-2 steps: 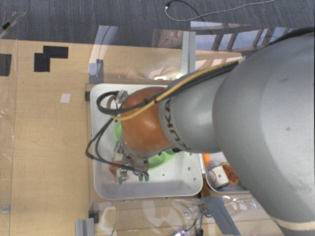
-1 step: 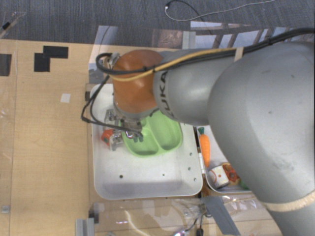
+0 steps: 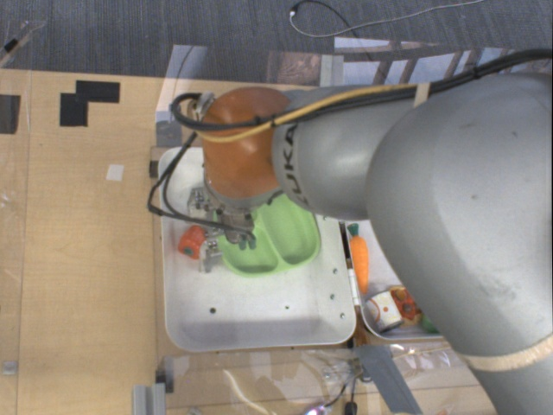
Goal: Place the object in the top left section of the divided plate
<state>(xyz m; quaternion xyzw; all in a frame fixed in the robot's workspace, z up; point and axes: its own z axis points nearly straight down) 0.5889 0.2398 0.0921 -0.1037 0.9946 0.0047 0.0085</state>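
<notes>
Red object [image 3: 191, 241]: lies on the left bin [image 3: 259, 318] floor, just left of the green divided plate [image 3: 289, 240], outside every section.
Gripper [image 3: 226, 242]: hangs over the plate's left edge, just right of the object; whether its fingers are spread or pressed together I cannot tell, and nothing is seen held.
Step in hand: likely the pick; centre over the object before closing, then lift clear of the plate rim.
Room: 1 open stretch of bin floor below the plate; the bin's left wall is near.
Right bin [image 3: 380, 331]: carrot [image 3: 359, 262] and small items, well apart.
</notes>
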